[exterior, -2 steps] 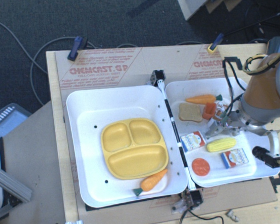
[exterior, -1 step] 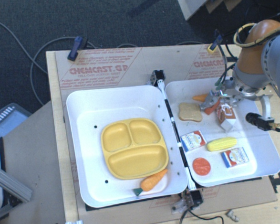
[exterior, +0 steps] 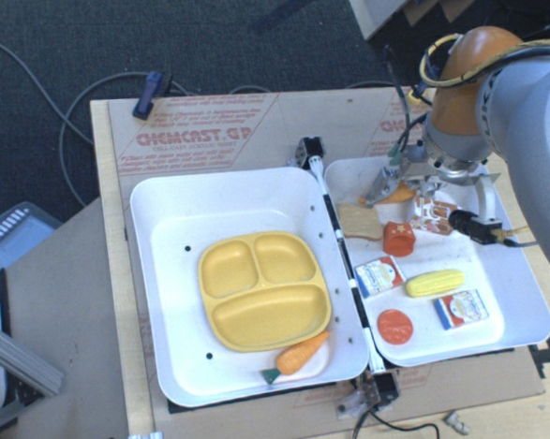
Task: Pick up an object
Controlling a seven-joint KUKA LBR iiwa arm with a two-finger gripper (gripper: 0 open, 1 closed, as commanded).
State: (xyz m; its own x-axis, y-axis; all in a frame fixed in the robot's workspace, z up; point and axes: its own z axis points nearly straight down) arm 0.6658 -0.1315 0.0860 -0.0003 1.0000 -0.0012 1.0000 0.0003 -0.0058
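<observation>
Here we are looking down at the gripper (exterior: pixel 412 187), which is hanging low over the far end of the right bin (exterior: pixel 522 323), and we cannot tell how it is set, because the wrist hardware is crowding it. Beneath it we are seeing something orange and tan, too muddled to name. Just beside it, a small red cup (exterior: pixel 399 239) is standing near the bin's middle. Nearer the camera, a white packet with red print (exterior: pixel 377 276) is lying against the divider, a yellow corn cob (exterior: pixel 435 283) is resting beside it, a flat red disc (exterior: pixel 394 327) is sitting below them, and a blue and white carton (exterior: pixel 462 309) is lying toward the right rim.

Moving left, we are finding the left bin (exterior: pixel 166 268) holding a yellow divided plate (exterior: pixel 263 290), with an orange carrot (exterior: pixel 299 354) touching its near edge.

Both bins are sitting on a brown board (exterior: pixel 213 134) printed with red lettering, and a blue clip (exterior: pixel 148 94) is gripping its far edge. Beyond it, dark carpet (exterior: pixel 47 51) is spreading out, with a pale cable (exterior: pixel 72 134) looping across it.
</observation>
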